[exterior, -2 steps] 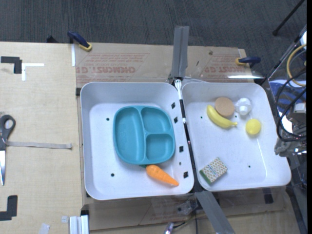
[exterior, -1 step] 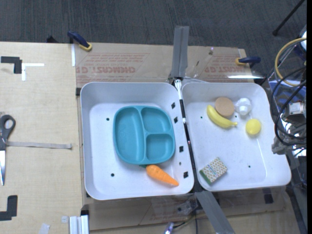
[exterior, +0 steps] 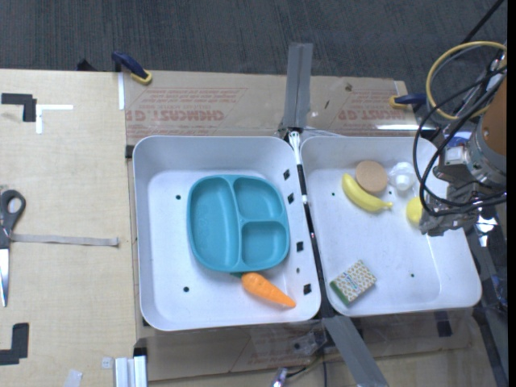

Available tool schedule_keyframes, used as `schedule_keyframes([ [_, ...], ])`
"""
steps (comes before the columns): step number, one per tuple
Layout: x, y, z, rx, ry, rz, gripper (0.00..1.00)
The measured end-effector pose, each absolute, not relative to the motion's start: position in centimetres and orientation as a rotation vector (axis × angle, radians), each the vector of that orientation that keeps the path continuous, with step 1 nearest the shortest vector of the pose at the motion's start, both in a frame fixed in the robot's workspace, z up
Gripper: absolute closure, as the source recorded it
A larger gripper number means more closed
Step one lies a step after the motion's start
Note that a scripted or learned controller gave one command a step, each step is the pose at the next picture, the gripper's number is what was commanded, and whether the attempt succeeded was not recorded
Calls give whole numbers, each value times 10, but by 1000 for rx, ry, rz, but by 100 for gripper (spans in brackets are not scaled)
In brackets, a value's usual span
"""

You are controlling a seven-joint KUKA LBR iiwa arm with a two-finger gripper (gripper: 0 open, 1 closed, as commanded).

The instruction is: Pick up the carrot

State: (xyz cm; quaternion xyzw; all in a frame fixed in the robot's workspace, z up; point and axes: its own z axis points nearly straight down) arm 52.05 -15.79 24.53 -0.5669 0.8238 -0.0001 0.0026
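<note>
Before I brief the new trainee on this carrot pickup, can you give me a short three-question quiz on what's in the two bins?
1. True or false: the carrot lies inside the blue plate.
2. Which bin holds the banana: A) the left bin, B) the right bin?
3. Fill in: the carrot lies in the ___ bin, just outside the plate's near edge.

Key:
1. False; it lies on the bin floor beside the plate.
2. B; the banana lies near the tan disc, and the patterned packet shares that bin.
3. Left.
</note>
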Motion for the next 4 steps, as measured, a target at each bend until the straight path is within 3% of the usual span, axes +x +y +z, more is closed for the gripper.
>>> schedule_keyframes([
  [1, 479, -141, 239, -1892, 2504, 1, 100],
  [2, 479, -127, 195, -1978, 2437, 2, 100],
  [3, 483, -175, 207, -2225, 2212, -1, 100],
  [4, 514, -157, 221, -2535, 1846, 1, 100],
])
